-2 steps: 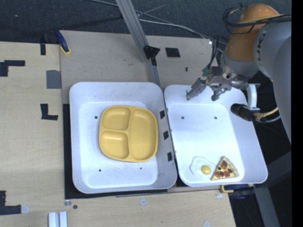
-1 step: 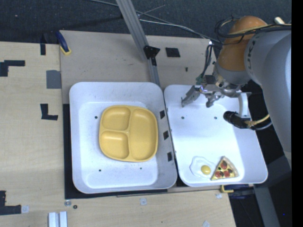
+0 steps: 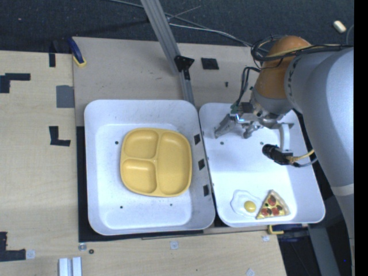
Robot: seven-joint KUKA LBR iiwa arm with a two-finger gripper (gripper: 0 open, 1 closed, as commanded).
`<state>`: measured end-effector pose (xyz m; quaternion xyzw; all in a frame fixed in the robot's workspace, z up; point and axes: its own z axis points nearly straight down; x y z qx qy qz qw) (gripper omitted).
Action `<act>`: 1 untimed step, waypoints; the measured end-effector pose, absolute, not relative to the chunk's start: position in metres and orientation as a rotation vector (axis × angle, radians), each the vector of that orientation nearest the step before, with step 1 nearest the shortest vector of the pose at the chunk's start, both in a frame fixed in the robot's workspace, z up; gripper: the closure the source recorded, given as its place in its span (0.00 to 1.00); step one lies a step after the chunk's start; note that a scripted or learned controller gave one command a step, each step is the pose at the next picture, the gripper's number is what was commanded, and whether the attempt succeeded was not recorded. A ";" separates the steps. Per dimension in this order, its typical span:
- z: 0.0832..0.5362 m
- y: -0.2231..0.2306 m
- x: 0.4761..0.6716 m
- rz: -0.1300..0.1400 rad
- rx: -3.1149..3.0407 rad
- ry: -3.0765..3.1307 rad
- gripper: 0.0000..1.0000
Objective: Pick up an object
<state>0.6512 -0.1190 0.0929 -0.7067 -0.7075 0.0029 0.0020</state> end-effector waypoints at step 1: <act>0.107 -0.118 0.653 0.004 -2.218 -2.224 1.00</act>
